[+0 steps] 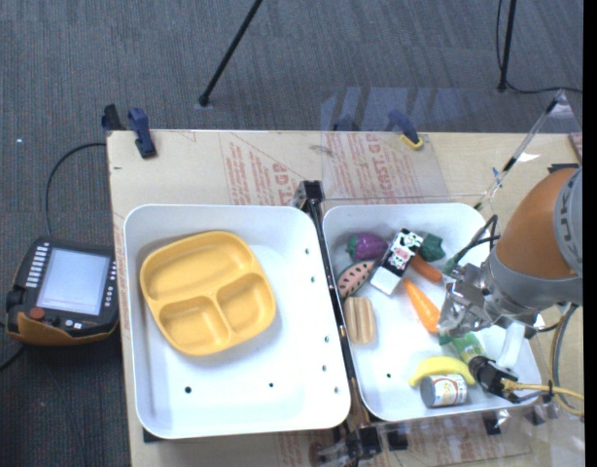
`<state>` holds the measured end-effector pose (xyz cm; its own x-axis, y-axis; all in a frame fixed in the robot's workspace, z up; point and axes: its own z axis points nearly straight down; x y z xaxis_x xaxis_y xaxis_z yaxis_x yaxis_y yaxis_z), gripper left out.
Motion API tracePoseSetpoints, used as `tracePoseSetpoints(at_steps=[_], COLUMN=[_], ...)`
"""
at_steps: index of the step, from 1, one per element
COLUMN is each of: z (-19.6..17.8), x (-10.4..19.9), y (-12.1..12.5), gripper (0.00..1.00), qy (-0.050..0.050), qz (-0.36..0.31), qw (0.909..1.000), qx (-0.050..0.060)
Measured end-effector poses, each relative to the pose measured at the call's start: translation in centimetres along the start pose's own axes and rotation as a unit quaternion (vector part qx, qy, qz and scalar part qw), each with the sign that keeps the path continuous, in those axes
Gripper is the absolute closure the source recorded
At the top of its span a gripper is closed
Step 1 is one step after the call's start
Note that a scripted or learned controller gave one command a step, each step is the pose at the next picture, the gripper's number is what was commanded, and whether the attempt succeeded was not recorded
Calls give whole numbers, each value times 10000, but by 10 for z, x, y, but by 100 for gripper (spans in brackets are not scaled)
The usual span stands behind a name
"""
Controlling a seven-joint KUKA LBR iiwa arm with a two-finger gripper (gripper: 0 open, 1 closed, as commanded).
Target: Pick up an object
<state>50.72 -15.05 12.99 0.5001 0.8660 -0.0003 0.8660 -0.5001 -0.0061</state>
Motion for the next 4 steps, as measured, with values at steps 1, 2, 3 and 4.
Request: tracePoseSetpoints(at_steps=[1,2,3,4], z=[-102,-74,42,4], x=[-47,55,86,76], y=[30,31,13,20], gripper=[100,100,100,100], qy=[5,8,-6,2], qz=[295,-1646,-497,851], qw=[9996,9864,9988,9964], qx=[-46,10,23,-2])
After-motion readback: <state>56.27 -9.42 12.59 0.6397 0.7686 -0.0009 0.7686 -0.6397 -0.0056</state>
